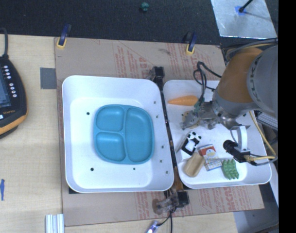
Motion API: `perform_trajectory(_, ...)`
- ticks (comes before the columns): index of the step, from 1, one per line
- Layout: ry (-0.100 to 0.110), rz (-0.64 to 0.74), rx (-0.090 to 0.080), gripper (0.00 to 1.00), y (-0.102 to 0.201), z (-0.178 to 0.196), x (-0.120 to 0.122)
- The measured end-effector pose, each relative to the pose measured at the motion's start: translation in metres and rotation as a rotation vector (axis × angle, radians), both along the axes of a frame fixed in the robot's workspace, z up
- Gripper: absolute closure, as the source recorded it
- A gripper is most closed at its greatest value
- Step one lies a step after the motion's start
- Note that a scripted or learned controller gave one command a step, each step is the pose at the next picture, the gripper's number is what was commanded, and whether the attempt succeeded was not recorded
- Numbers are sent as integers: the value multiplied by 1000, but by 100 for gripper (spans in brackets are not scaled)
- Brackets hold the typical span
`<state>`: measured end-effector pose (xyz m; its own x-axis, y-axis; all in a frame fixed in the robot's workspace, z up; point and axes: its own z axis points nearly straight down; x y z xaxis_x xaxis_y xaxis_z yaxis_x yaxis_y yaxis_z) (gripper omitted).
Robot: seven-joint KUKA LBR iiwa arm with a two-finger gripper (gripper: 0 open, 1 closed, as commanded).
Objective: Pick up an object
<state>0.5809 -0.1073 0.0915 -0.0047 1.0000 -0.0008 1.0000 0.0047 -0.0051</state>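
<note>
The left bin [70,130] held a blue divided plate [124,133]. Right of it, the right bin [264,176] held the gripper [199,116], grip indiscernible, near a carrot [183,100], panda toy [191,143] and illegibly labelled box [210,158].

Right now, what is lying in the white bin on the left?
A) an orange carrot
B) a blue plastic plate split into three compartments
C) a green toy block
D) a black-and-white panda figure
B: the blue divided plate lies alone in the left white bin; the other small items sit in the right bin.
</note>
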Motion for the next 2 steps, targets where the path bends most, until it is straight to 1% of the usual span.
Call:
perform_trajectory(1, -3, -2, 1, 0, 14, 6, 55)
perform_trajectory(2, -1, 0, 2, 0, -3, 0, 75)
